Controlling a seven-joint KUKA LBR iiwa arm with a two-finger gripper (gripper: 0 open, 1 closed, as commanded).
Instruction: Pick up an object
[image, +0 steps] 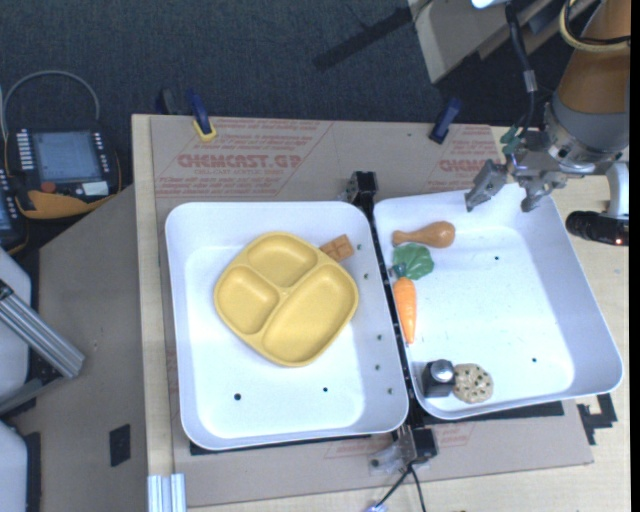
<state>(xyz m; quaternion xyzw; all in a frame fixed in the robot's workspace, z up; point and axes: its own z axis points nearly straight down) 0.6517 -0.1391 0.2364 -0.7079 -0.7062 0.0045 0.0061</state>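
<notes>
My gripper (510, 194) hangs over the back edge of the right bin (545, 300), its two fingers spread apart with nothing between them. A tan chicken drumstick (426, 235) lies in the right bin's back left corner, left of and below the gripper. Beside it sits a carrot (405, 303) with green leaves (412, 262) along the bin's left wall. A cookie (471, 382) and a small dark round piece (438, 376) rest at the front left of that bin.
The left bin (200, 390) holds a yellow divided plate (287, 297) and a small brown block (337, 247) at its back right. Clamps (203, 118) stand at the bench's back edge. A pendant (62, 165) lies off the bench, far left.
</notes>
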